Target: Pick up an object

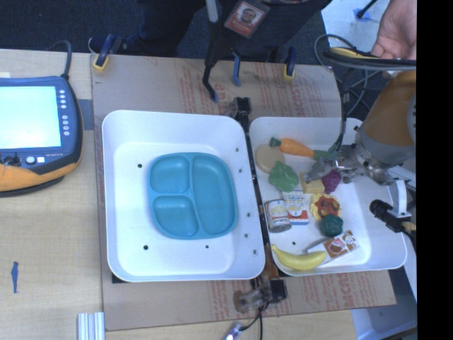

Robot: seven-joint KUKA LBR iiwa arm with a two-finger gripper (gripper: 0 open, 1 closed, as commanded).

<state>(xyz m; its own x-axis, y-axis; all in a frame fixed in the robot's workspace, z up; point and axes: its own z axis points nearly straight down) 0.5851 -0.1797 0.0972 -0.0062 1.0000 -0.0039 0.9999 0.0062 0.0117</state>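
The left bin (117, 190) holds a smooth blue three-part plate (191, 193). The right bin (382, 261) is strewn with toy food: can (277, 215) at 9 o'clock, glossy curved banana (299, 258) at 6, tapered carrot (296, 147) at 12. The gripper (327, 170) hangs near the knobbly purple piece (330, 181) at centre; its grip I cannot tell. Likely the reach step; next, descend and close

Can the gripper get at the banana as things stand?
Probably yes. The banana lies at the right bin's near edge, top side uncovered, with only a small packet by its tip. The gripper sits over the toys further back.
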